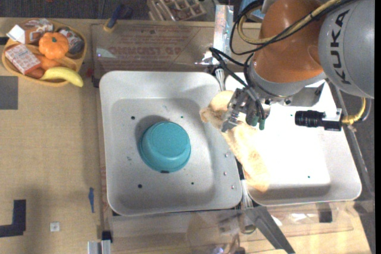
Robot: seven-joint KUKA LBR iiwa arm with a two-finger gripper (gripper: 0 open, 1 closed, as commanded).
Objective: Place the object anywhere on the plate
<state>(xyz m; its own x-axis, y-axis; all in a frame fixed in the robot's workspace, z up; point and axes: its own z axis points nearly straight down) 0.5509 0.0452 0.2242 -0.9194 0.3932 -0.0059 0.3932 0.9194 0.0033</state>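
I cannot tell the fingers' state; gripper (243, 115) over the yellowish object (238, 138) straddling both bins risks missing the teal plate (165, 146).

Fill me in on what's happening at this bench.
A grey KUKA arm reaches in from the right, its tool low over the seam between the two white bins. A pale yellowish object lies draped across that seam, just under the tool; whether it is gripped is unclear. The teal plate sits in the left bin with nothing on it.

Two white bins (113, 146) on bench (47, 157)
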